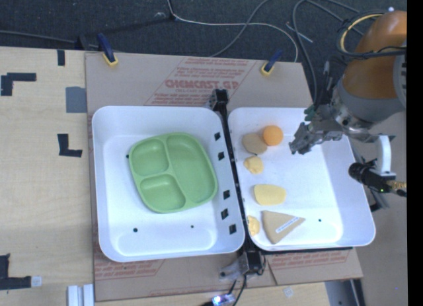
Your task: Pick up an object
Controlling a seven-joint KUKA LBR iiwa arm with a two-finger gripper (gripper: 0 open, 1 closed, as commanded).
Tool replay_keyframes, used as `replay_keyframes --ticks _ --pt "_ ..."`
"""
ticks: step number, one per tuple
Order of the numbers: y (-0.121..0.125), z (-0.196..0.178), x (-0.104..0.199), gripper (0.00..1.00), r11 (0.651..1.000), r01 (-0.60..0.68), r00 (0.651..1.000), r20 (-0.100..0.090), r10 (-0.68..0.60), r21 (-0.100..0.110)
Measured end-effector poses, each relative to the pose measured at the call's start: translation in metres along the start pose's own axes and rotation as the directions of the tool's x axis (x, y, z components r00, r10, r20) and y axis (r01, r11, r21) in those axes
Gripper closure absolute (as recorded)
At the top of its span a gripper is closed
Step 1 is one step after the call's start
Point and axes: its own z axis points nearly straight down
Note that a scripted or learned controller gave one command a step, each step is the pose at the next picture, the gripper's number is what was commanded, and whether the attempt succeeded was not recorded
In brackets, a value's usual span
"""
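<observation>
— Over the right white plastic bin [334, 229], near its upper edge, my two-finger gripper [301, 145] hangs just right of the small orange ball [272, 135]. Nothing sits between its tips, as far as I can see.

— Are the tips spread or pressed together?

— I cannot tell; they are dark and small at this slant.

— Which piece would you go for?

— The ball is nearest. It touches the rounded tan-brown lump [254, 143] on its left, so I judge a grip across its free top and bottom sides is safer than one squeezing toward that neighbour. It looks light and smooth, likely to roll or squirt out if I close off-centre.

— And the others?

— Below lie a small pale yellow lump [253, 164], a flat yellow oval piece [269, 194] and a tan wedge shaped like a slice of cheese [281, 225]. They look like light toy food, stiff enough to pinch. The oval stands apart from the rest, so I would take it across its narrow width. The wedge is low and flat; I would grip its two long sides.

— The left bin [106, 186]?

— It holds a green three-compartment plastic plate [173, 172], too broad for me except at the rim.
</observation>
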Motion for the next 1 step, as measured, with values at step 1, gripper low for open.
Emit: replay_keyframes --ticks 1 --pt "0.012 0.0186 0.0538 1.0 1.0 0.0 1.0 0.0 0.0 0.002"
